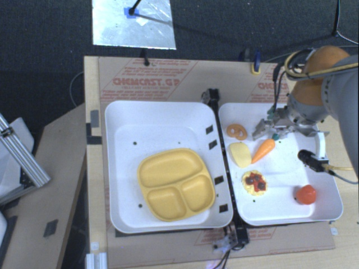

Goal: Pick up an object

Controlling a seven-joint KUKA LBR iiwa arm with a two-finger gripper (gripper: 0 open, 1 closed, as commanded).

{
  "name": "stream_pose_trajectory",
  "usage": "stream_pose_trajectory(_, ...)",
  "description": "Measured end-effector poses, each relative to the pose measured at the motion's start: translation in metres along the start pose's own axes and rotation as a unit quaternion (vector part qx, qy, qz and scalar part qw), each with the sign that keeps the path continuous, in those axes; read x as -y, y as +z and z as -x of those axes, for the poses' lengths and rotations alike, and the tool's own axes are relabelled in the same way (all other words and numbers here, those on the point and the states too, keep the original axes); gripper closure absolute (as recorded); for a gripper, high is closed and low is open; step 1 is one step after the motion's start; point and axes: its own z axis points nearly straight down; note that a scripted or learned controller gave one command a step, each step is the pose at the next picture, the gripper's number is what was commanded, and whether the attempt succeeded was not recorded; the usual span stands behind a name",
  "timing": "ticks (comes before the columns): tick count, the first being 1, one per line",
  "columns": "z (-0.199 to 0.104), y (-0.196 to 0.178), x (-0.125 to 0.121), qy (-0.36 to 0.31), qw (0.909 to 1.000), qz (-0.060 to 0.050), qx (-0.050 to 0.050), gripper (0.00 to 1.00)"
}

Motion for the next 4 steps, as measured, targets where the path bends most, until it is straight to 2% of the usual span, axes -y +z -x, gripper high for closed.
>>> stream_pose_trajectory(1, 0.000, -0.013, -0.001, 0.000, 1.0000, 0.002, 0.000, 1.00)
stream_pose_trajectory(3, -0.003, -0.135, 0.006, -0.001, 1.0000, 0.003, 0.001, 1.00)
stream_pose_trajectory(4, -0.003, -0.179, 0.004, -0.002, 1.0000, 0.003, 0.000, 1.00)
